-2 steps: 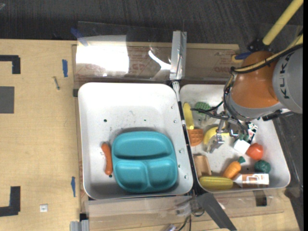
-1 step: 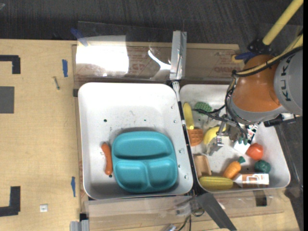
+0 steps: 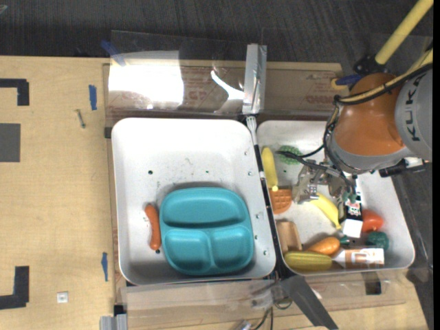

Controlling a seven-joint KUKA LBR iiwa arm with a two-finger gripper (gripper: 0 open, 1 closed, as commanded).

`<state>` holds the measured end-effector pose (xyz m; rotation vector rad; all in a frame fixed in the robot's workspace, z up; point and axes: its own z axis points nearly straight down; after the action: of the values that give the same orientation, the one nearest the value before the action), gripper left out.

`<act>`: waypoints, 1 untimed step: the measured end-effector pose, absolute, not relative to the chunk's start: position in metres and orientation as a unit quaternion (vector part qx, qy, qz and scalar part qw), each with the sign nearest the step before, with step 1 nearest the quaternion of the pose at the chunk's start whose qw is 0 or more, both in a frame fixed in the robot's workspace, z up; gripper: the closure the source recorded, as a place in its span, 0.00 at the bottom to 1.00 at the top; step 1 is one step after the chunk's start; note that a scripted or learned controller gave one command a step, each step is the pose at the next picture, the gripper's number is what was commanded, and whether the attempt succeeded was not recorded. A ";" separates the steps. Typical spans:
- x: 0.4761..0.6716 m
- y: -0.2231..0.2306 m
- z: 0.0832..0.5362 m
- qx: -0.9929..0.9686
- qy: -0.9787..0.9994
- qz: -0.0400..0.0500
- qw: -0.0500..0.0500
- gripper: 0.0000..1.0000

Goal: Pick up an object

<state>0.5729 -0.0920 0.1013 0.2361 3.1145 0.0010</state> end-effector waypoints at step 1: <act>0.604 -0.109 0.265 0.011 1.000 -0.001 0.010 1.00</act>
<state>0.6039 -0.1093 0.2653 0.0331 3.1213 -0.0041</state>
